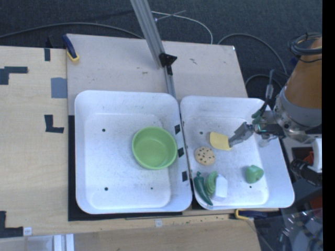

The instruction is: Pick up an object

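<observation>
The fingers [236, 138], state unclear, touch the yellow wedge's [219, 140] right edge in the right bin [277, 184]; open floor lies above.

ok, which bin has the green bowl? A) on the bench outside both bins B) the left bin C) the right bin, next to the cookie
B: the green bowl sits in the left bin, right of its middle, while the cookie and the yellow piece lie in the right bin.
</observation>
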Robot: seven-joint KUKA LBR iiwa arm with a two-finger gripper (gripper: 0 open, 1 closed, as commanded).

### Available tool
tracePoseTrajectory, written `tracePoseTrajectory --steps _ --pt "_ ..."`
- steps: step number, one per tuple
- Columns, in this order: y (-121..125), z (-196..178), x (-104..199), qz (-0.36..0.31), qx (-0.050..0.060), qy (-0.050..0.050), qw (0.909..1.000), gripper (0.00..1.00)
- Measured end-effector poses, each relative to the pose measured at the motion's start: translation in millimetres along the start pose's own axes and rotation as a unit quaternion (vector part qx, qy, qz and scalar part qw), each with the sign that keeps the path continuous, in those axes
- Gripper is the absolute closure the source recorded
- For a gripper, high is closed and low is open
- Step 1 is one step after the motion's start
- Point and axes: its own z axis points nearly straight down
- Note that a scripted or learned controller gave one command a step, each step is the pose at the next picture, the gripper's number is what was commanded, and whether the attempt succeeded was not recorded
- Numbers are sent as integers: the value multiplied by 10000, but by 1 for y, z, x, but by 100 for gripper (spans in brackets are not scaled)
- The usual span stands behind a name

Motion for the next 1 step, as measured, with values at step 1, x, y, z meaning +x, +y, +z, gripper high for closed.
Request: tracePoseTrajectory --steps 1 --pt "0 0 0 -2 3 -1 10000 0"
